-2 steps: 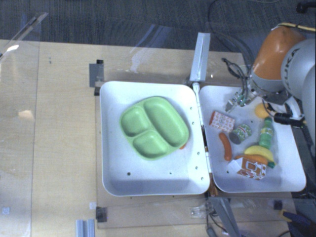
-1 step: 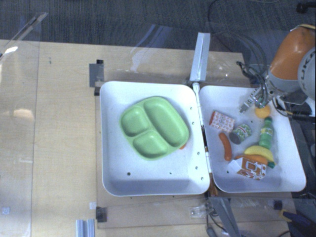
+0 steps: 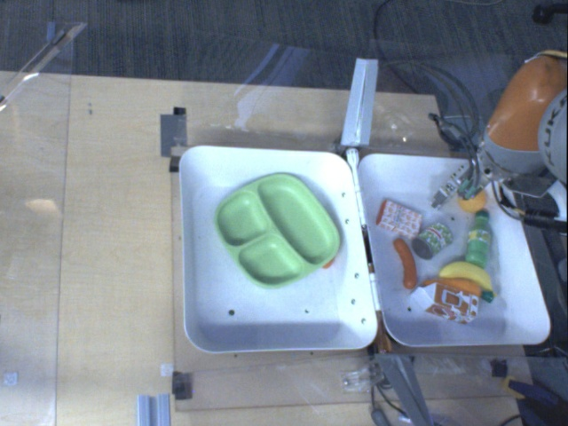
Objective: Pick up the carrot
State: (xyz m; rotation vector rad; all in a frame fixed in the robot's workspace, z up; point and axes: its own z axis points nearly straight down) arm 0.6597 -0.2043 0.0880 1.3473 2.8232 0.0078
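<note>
While the arm is reaching in from the right | left bin [image 3: 204, 318] is holding a green divided plate [image 3: 279, 229], with an orange sliver [image 3: 329, 261], seemingly the carrot, peeking from under its right edge | right bin [image 3: 524, 322] is holding a red-white box [image 3: 399, 216], sausage [image 3: 406, 263], can [image 3: 433, 238], banana [image 3: 467, 275], green bottle [image 3: 479, 241] | gripper [image 3: 453, 186] is hovering at the back; whether it is open or closed, cannot tell | wooden bench [image 3: 98, 238] is carrying both bins | no writing is reading clearly

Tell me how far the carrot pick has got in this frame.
Done: nothing visible yet. In hand: the gripper hangs over the back of the right bin, beside a yellow-orange piece. Left: the long orange item, which looks like the carrot, lies on the bin floor apart from the gripper, so approach, grasp and lift remain.
</note>
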